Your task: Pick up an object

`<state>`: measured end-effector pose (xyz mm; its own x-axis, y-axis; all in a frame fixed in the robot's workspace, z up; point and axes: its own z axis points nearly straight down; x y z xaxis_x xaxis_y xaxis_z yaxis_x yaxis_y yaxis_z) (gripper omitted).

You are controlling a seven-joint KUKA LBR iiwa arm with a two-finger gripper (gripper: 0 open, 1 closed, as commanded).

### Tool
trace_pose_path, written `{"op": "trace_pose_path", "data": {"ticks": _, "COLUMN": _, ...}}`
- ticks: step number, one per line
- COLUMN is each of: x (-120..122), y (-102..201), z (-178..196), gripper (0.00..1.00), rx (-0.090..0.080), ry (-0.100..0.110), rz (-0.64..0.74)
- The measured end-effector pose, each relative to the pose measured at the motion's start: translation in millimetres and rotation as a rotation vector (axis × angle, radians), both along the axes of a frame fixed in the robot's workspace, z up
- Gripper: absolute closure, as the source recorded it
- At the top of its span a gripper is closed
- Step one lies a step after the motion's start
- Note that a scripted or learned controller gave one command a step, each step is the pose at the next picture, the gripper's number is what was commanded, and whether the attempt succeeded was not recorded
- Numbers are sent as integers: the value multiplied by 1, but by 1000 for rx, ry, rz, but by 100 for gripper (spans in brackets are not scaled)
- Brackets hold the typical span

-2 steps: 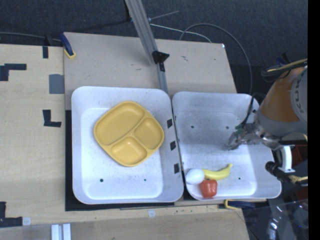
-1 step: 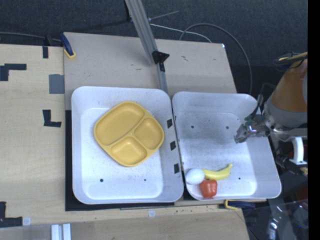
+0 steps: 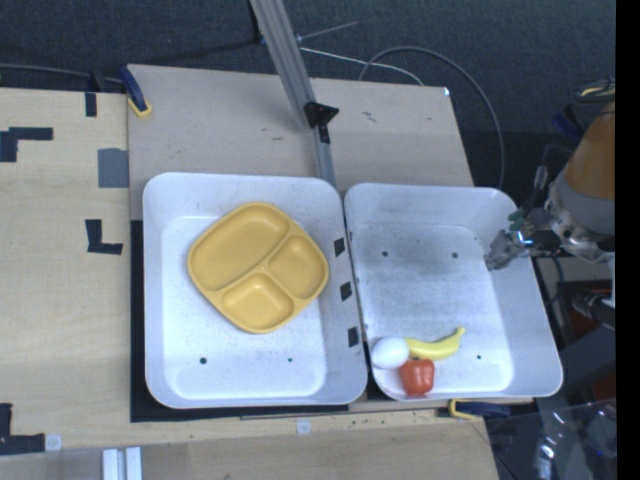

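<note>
Three small things lie together in the near left corner of the right bin (image 3: 520,298): a white egg (image 3: 390,352), a yellow banana (image 3: 438,344) and a red pepper (image 3: 418,375). The egg sits against the bin's left wall, the banana curves away from it to the right with its tip raised, and the pepper lies just in front of both, close to the near rim and touching or nearly touching them.

The gripper (image 3: 503,250) is well apart from this cluster, over the right bin's far right edge, with the grey arm (image 3: 585,213) and its orange band reaching in from the right. It is small and blurred, so whether it is open or closed cannot be told; nothing is visibly held in it.

The left bin (image 3: 160,268) holds a yellow plate (image 3: 258,266) with three compartments, lying flat near the bin's middle.

Both bins rest on a wooden bench (image 3: 220,118).
</note>
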<state>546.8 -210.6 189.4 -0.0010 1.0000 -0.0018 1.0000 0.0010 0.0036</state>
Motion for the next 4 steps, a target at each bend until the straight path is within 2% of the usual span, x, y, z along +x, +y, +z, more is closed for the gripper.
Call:
{"op": "trace_pose_path", "data": {"ticks": 1, "x": -5, "y": 6, "z": 47, "gripper": 100, "rx": 0, "ry": 0, "rz": 1}}
{"op": "trace_pose_path", "data": {"ticks": 4, "x": 15, "y": 164, "z": 40, "gripper": 100, "rx": 3, "ry": 6, "rz": 6}}
